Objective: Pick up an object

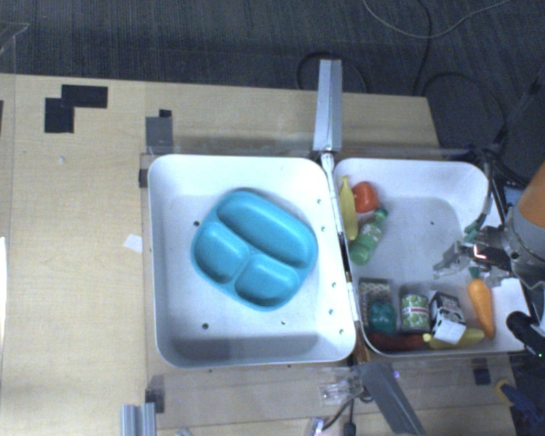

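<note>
The right bin [418, 184] holds several small items. Along its left wall lie a yellow banana [347, 209], a red tomato [366, 194] and a green bottle [367, 237]. Near the front sit a teal item [380, 315], a green-labelled can [414, 312], a black and white packet [447, 320] and an orange carrot [480, 306]. My gripper [460, 255] hangs over the bin's right side, just up-left of the carrot and above bare bin floor. The orange band of the arm [540, 198] rises behind it at the right edge.
The left bin [173, 243] holds a blue divided plate [255, 248]. A metal post [328, 107] stands behind the seam between the bins. Cables [418, 16] lie on the dark floor beyond the bench.
</note>
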Motion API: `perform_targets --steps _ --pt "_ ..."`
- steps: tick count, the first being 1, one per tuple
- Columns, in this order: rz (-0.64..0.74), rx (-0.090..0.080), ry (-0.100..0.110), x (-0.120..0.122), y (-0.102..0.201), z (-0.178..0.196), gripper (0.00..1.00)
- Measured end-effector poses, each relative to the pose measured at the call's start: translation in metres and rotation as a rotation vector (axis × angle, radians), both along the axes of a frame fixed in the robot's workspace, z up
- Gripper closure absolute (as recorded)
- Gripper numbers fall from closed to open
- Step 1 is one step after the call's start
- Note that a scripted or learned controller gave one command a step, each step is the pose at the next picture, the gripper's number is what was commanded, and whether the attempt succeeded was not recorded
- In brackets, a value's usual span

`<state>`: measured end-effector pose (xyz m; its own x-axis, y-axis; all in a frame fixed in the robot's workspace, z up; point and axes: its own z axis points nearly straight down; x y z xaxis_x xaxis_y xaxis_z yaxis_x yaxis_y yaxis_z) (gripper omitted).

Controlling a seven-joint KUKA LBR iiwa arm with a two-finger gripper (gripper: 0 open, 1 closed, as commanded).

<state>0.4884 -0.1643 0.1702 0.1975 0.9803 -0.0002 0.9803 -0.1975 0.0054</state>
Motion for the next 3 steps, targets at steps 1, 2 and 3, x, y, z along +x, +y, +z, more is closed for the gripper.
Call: perform_targets --steps 1,2,3 --pt "-0.074 -0.005 -0.021 0.007 -0.029 -0.064 0.00" --pt "0.004 -0.005 -0.028 0.009 -0.035 -0.067 0.00" --pt "0.032 -0.003 -0.009 0.040 -0.027 -0.081 0.00"
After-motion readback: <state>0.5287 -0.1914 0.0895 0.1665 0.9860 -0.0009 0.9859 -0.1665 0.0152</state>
